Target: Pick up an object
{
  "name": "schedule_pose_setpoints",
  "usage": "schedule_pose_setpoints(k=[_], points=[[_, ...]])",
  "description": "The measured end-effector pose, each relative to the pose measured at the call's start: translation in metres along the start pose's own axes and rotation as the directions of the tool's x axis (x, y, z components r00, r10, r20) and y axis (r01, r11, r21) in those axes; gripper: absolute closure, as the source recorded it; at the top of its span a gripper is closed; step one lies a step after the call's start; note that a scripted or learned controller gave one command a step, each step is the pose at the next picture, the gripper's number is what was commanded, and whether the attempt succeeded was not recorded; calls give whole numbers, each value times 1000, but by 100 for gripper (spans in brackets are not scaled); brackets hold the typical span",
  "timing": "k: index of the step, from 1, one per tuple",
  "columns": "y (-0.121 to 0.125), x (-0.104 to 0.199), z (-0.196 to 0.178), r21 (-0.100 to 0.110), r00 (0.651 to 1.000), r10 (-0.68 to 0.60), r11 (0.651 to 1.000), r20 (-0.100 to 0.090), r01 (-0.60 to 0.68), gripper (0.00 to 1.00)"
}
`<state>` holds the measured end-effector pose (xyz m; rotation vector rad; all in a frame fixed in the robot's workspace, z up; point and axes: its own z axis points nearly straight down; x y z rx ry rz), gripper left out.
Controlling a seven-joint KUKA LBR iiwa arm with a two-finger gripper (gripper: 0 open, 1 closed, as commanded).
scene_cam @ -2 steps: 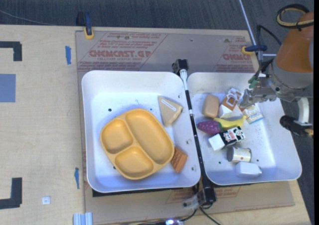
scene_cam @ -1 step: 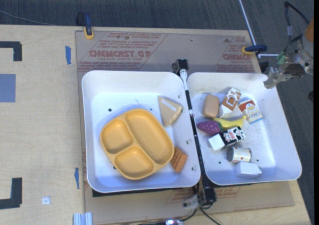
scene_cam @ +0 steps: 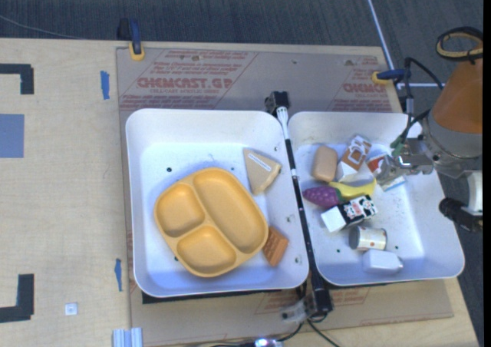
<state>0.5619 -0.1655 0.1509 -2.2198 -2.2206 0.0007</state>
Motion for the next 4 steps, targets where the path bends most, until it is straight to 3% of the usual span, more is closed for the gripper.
schedule_pose_setpoints(k=[1, 2, 3, 4], points=[[-3, -59, -70, -4, 1000, 1, 1000, 3, -1, 100], [-52, -22, -59, -1, 1000, 0, 1000, 0, 0, 100], [-33, 40, -61, -3, 1000, -1, 1000, 1, 1, 100], [-50, 105, -34, -1, 1000, -1, 1000, 0, 1, 100]])
